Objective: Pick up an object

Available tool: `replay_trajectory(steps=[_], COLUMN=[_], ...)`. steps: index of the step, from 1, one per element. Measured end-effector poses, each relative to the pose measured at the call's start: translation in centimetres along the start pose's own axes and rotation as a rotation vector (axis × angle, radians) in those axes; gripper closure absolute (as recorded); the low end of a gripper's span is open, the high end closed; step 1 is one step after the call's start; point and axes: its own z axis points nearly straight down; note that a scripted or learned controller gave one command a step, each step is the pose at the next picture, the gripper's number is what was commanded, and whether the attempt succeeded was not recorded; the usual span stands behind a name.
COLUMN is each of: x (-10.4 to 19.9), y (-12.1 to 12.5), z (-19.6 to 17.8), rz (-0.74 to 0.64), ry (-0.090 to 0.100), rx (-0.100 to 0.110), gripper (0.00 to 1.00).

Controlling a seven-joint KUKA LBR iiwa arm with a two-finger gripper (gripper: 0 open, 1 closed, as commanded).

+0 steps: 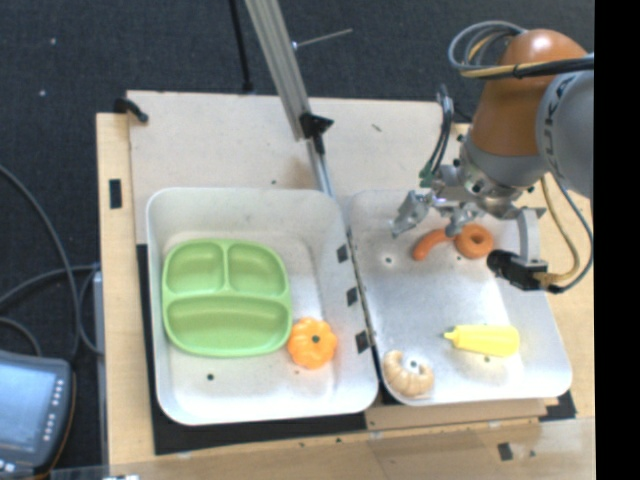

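Note:
My gripper (445,216) hangs over the far end of the right bin (430,303), at the end of the grey arm with its orange band (520,78). Just below it lie an orange sausage-shaped piece (430,244) and an orange ring (473,241), side by side on the bin floor. I cannot see either of them being held. A yellow squeeze bottle (484,341) lies on its side near the bin's front right. A pale bagel-like pastry (409,372) sits at the front left corner.
The left bin (200,213) holds a green divided plate (226,298) and a small orange pumpkin (313,343) beside it. A slanted metal pole (285,58) rises behind the bins. Cables trail off the arm's right side.

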Motion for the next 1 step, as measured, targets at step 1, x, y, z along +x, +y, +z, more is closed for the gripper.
replay_trajectory(steps=[1], x=[2.35], y=[-1.23], z=[2.0], rz=[-0.007], ry=[0.001], rx=[-0.005], gripper=[0.0])
